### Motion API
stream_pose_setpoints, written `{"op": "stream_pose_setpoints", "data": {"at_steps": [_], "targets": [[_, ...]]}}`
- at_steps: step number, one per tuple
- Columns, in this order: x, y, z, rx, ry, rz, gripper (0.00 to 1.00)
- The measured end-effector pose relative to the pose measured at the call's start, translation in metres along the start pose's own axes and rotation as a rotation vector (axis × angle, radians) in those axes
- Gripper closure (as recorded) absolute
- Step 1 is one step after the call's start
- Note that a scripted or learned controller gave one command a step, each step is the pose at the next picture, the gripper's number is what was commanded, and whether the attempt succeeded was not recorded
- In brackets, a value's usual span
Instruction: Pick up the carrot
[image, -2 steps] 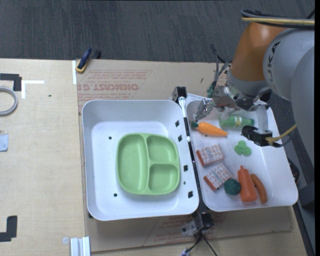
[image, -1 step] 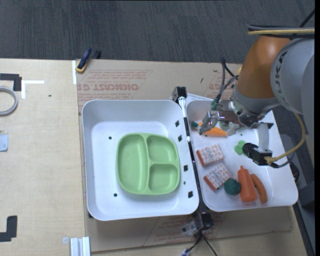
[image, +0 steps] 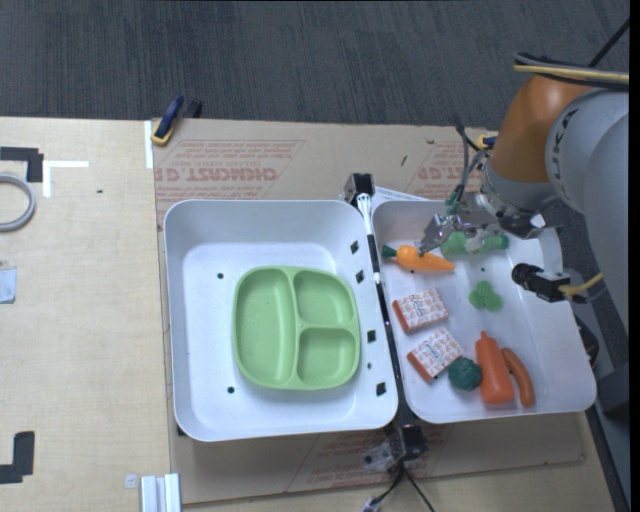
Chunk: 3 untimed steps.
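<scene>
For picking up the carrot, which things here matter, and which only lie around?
Belongs to the job:
small orange carrot with green top
end effector
right white bin

Just lying about:
green divided plate
two patterned snack packets
orange bottle
sausage

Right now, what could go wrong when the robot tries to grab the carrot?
The claw hovers by the carrot's far end, not its middle, so it might tip or slip away. A green toy vegetable sits close beside the claw and could get bumped or grabbed instead. The carrot also lies near the right bin's left wall, leaving little room.
</scene>
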<state>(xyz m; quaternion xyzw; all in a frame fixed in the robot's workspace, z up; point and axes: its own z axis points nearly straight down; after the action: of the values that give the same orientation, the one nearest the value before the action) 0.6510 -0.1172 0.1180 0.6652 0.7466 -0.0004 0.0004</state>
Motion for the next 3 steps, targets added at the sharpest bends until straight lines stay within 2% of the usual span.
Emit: {"op": "stream_pose_setpoints", "data": {"at_steps": [1, 2, 3], "targets": [[0.028, -0.05, 0.026, 0.003, 0.002, 0.198, 0.0], [0.026, -0.009, 0.026, 0.001, 0.0, 0.378, 0.0], [0.026, -0.009, 0.016, 0.002, -0.001, 0.376, 1.0]]}}
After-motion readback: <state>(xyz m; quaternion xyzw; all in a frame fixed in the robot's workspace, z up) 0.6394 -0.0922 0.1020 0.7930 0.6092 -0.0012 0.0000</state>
